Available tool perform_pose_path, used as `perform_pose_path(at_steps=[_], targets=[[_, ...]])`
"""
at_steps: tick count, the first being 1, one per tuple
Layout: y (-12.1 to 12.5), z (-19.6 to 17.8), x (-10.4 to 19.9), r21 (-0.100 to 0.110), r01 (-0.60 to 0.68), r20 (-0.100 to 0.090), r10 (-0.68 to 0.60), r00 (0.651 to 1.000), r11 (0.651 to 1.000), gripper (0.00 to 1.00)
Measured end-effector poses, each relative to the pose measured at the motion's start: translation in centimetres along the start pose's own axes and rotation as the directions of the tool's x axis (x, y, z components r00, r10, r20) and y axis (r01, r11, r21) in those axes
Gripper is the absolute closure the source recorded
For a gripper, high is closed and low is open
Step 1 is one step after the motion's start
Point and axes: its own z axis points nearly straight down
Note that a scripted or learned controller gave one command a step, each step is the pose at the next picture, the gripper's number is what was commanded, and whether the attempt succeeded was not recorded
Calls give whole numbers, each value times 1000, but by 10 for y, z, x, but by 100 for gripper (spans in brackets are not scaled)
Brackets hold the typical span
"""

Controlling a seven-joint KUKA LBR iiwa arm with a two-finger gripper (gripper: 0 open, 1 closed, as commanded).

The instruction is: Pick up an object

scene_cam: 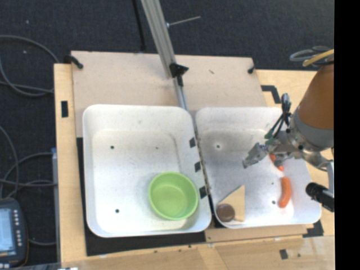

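Claw: the grey two-finger gripper (254,155) hangs over the middle of the right bin; whether its fingers are apart or together cannot be told from this slanted view, and nothing is seen between them.
Arm: the grey arm with its orange band (318,108) reaches in from the right, above the right bin's right half.
Right bin: the shallow white bin (225,125) holds three things.
Orange piece: a small elongated orange object (285,191) lies near the bin's right wall, to the right of and nearer than the claw, apart from it.
Tan wedge: a flat tan triangular piece (236,201) rests at the near edge.
Brown disc: a small round brown object (225,211) sits just beside the wedge's near left corner.
Left bin: the second shallow white bin (112,128) holds a round green plastic bowl (172,195), upright in its near right corner.
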Motion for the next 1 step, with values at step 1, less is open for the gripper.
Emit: perform_pose_path(at_steps=[1], targets=[[0, 0, 0, -1, -2, 0, 2, 1000, 1000, 0]])
